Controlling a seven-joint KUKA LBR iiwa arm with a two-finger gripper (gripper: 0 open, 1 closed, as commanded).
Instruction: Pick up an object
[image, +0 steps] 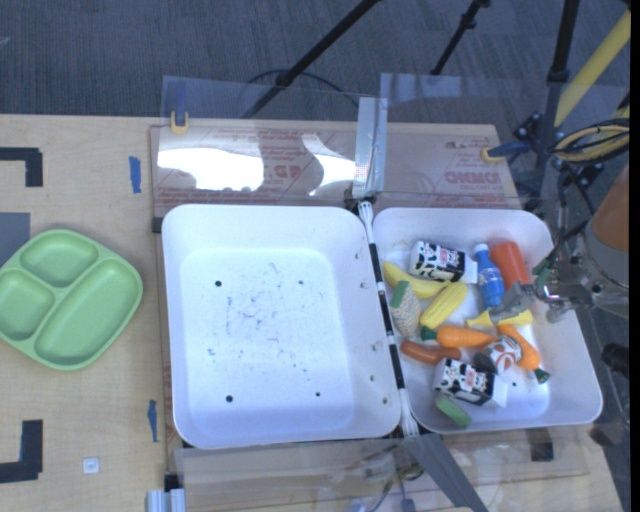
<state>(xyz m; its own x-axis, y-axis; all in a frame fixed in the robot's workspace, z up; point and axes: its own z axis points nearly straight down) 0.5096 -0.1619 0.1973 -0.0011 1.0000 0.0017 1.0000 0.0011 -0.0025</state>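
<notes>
The hand (535, 292) hovers low over the right bin's (575, 400) toy pile, apparently lining up a grasp; its grip state is unclear.

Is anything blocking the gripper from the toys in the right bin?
Nothing visible does. The gripper is already down among the toys in the right white bin, by the blue plastic bottle and an orange carrot toy.
</notes>
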